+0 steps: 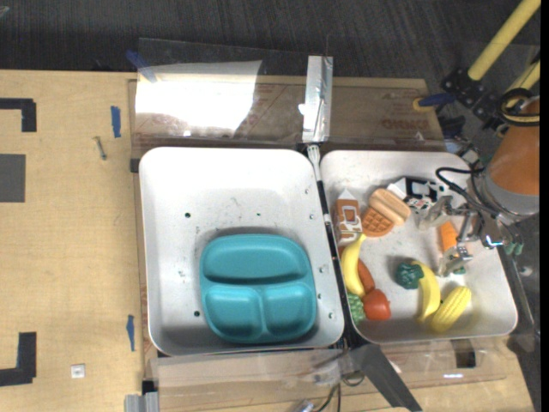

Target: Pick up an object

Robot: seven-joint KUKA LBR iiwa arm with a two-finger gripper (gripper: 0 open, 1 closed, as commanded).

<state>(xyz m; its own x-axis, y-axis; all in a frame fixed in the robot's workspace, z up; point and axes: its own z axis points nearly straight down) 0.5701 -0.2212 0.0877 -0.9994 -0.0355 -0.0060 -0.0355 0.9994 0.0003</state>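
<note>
The arm (520, 166) is cut off by the right edge.

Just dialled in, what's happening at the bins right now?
The arm reaches in from the right, its gripper low over the right bin, among toy food: bananas, a tomato, a waffle, an orange piece. Nothing looks lifted yet. The left bin holds a teal tray.

Teal divided tray (257, 297) lies in the left bin (171, 187).
</note>
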